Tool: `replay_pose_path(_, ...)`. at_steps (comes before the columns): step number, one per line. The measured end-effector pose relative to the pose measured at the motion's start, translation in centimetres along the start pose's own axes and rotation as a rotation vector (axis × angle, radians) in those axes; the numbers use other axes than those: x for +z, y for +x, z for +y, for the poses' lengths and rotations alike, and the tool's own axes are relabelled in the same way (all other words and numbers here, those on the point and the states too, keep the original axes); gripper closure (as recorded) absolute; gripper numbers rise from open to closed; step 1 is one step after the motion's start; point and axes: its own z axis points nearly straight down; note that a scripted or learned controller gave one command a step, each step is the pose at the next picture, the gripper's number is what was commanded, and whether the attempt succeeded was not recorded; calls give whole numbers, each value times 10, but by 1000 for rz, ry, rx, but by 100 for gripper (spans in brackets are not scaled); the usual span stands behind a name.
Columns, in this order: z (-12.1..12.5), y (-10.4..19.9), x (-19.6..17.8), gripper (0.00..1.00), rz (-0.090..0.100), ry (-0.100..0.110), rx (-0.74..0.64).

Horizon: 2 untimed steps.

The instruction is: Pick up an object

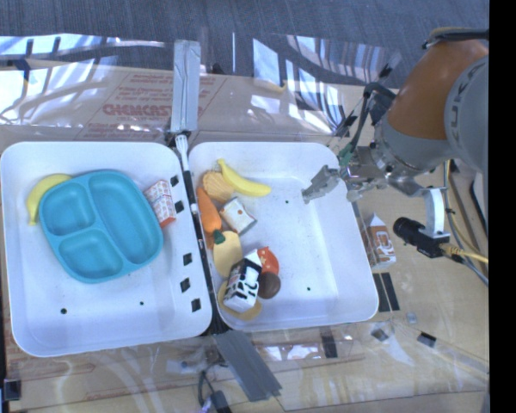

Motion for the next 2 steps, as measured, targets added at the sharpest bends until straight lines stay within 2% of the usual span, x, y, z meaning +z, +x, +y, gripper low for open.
replay_pose_path(1,-19,-10,-23,0,-1,-5,2)
replay_pose_path(2,-16,41,94,0,3,9,-99)
